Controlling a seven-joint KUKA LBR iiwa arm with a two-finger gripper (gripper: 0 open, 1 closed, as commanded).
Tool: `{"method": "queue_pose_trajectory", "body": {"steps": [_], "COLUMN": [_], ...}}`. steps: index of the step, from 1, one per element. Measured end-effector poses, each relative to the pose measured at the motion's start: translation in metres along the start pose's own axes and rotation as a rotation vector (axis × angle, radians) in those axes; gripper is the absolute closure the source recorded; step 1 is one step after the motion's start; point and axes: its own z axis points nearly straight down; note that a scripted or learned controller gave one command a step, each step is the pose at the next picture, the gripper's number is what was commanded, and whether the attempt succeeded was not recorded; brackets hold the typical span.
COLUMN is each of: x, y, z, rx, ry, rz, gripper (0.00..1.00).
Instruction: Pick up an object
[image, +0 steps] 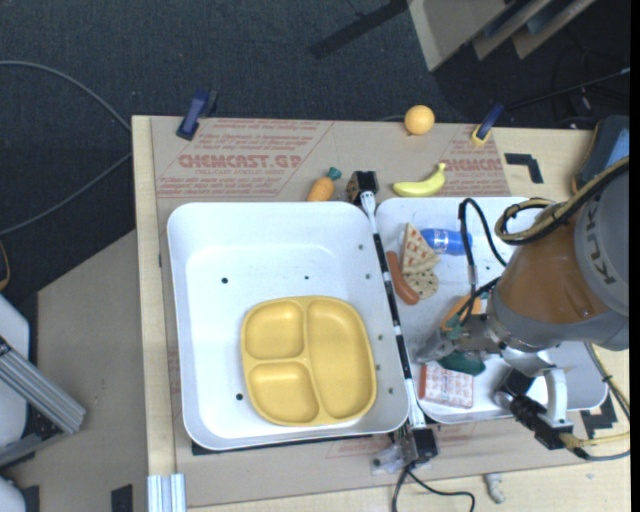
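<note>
My gripper (452, 346) hangs low over the front part of the right bin (392, 215), below the arm's orange band. Right under it lies a small dark green object (466, 363), partly hidden by the wrist. A red and white packet (446, 385) lies just in front of the gripper. Farther back in the same bin are a tan wedge-shaped waffle piece (419, 258), a reddish sausage (402, 280) and a blue bottle (446, 240). I see nothing clearly between the gripper's tips.
The left bin (200, 240) holds a yellow divided plate (307, 358). Behind the bins on the bench lie a banana (421, 183), an orange ball (420, 119) and a small carrot (322, 188). The bulky arm covers the right bin's right half.
</note>
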Motion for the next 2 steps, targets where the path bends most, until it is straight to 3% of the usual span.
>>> {"method": "queue_pose_trajectory", "body": {"steps": [1, 2], "x": [0.000, 0.059], "y": [0.000, 0.094], "z": [-0.010, -0.101], "rx": [-0.003, -0.005], "ry": [-0.001, -0.001], "rz": [0.001, -0.002], "gripper": [1.00, 1.00]}}
